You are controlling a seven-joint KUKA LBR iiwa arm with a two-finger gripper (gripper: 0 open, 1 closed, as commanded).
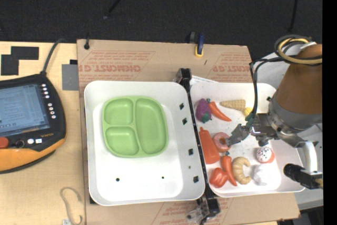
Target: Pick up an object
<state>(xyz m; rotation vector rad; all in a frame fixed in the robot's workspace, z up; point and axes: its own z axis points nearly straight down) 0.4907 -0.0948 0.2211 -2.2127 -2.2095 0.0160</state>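
Camera view, looking down at a slant. End effector (238, 135) low inside the right bin (284, 187), tip aimed at the toy pile. Spread or pressed together: cannot tell, dark hardware blurred against clutter. Nothing seen pinched.

Nearest candidate: pink ring (221, 141), just beside the tip on its far side from the arm, leaning on the orange-red block (208, 151). Beyond the tip toward the bin's back wall: purple piece (202, 109), orange carrot (219, 112), pale cone (233, 105). Toward the bin's front edge: red pepper (223, 171), croissant (242, 169), white lump (259, 175). Under the wrist: white spotted ball (264, 154). Left bin (95, 166) with green divided plate (135, 127), well apart from the end effector.

Handling estimate for the ring: likely light, hollow plastic or foam, smooth and a little slippery; not fragile. Best hold judged across one side of the rim, one pad through the hole. Risk: ring crowded by the block, likely to skid or tip when nudged. Slow approach advised; pick not yet made.
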